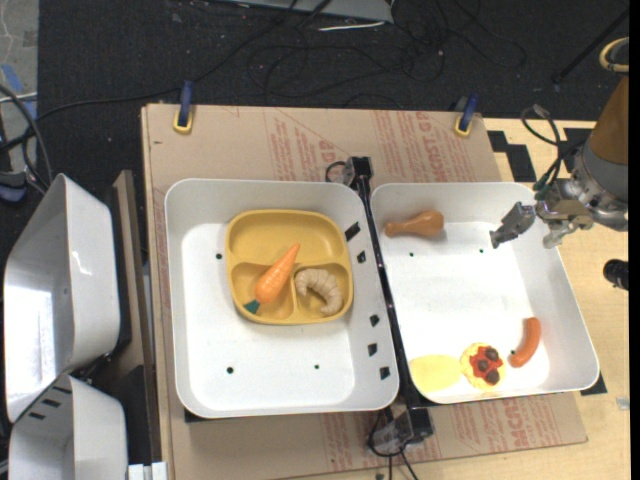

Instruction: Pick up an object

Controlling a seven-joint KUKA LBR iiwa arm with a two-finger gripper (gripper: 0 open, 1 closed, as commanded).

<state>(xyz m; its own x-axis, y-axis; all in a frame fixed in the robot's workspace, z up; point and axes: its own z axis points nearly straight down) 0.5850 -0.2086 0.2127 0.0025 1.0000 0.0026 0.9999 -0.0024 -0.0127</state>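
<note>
The gripper [530, 225] hangs over the right white bin's [450, 288] far corner, fingers spread, nothing between them. A brown toy drumstick [415, 226] lies nearby, unobstructed; an orange sausage [525, 342] sits well apart.

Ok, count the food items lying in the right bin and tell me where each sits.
4: a drumstick near the far left corner, a sausage near the right wall, a pizza slice and a yellow disc along the near edge.
</note>
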